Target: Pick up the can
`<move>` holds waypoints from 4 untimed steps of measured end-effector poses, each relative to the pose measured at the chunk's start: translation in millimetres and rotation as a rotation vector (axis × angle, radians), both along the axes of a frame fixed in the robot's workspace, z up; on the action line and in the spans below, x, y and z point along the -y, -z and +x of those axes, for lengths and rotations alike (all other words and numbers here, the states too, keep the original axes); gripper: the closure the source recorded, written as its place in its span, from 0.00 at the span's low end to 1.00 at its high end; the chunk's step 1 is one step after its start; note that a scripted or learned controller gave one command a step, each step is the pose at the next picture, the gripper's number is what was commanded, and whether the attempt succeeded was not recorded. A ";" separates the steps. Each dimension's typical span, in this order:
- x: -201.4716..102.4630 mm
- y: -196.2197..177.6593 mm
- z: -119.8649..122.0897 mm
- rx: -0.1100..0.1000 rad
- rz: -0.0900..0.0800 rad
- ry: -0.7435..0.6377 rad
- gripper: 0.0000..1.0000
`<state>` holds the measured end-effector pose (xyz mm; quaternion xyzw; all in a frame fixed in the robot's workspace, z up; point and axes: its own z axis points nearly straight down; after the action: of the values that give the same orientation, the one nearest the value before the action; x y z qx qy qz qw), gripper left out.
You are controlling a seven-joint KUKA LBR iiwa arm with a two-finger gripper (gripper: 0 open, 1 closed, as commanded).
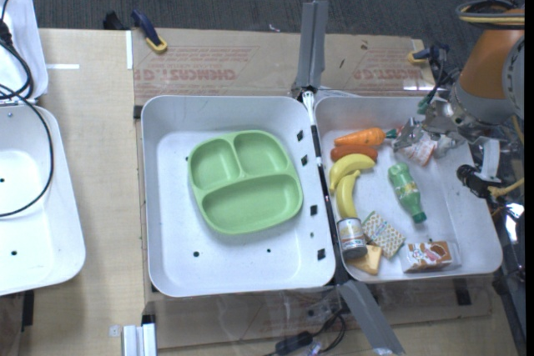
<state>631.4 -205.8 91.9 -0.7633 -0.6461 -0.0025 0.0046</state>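
Silver can [351,236]: lies at right bin's [476,250] near-left corner, touching banana [346,183].
End effector [430,132]: far side of bin, well apart from can; whether apart or together, cannot tell.

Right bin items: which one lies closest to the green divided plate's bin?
The small silver metal can, lying against the right white bin's left wall, below the yellow banana. The green plastic bottle and printed carton sit farther right.

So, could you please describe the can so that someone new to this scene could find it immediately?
Look in the right-hand bin, at the corner nearest the camera beside the divider between the bins. The can lies just below the banana, next to a checkered packet. It is the only small metal cylinder there, silvery with a dark label.
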 end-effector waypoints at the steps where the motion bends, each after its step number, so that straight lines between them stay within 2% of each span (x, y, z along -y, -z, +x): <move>1: -0.3 -0.9 1.6 0.002 0.002 0.065 0.00; 2: 2.1 -6.9 -3.6 -0.018 0.003 0.066 1.00; 3: -0.4 -9.7 0.2 -0.007 0.003 0.063 0.00; 4: -0.4 -9.7 0.3 -0.007 0.003 0.063 0.00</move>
<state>631.7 -205.4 101.6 -0.7832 -0.6217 -0.0013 0.0079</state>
